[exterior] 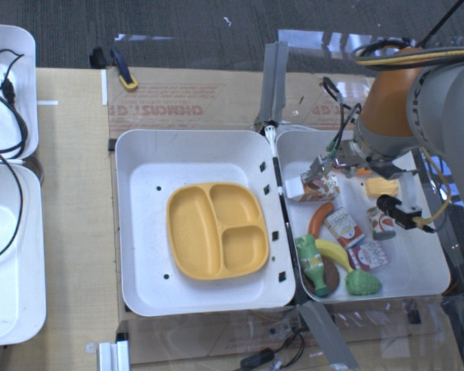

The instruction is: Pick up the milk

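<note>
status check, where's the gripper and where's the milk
Gripper low in the right bin, far left part, over a small carton. Likely milk carton mid-bin, not held. Sausage and banana crowd beside it.

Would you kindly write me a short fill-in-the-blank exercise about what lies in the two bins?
1. The yellow divided plate lies in the ____ bin.
2. The plate has ____ compartments.
3. The banana lies in the ____ bin.
4. The arm's band is coloured ____.

Missing words: left; three; right; orange.
</note>
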### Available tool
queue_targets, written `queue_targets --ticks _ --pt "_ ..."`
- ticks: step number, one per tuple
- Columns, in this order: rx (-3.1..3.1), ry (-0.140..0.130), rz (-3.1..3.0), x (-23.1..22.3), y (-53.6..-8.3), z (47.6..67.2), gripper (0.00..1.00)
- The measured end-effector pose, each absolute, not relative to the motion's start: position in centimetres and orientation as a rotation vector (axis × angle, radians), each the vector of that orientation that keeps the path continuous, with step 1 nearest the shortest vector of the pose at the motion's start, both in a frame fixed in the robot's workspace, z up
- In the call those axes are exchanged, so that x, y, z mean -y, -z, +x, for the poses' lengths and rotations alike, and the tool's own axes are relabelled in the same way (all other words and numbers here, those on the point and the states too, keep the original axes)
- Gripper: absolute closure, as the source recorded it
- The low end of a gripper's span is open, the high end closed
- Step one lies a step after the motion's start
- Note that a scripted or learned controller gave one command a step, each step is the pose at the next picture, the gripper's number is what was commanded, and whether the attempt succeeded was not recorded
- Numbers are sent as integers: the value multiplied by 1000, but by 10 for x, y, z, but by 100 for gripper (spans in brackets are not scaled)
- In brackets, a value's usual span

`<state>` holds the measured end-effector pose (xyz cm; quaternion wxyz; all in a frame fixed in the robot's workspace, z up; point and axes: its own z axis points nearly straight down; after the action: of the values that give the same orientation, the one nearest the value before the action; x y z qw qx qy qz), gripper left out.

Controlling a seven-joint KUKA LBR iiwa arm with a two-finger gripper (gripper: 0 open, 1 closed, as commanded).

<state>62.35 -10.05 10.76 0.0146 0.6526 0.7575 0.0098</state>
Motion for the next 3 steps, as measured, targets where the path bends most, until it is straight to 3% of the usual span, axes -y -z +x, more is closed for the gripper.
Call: queue_targets --ticks 1,2,3 --pt "-2406 -29 1972 100 -108 621 0" --pt "-2399 -29 1970 103 -121 623 100" --pt "-2400 -28 1971 103 -121 622 0"
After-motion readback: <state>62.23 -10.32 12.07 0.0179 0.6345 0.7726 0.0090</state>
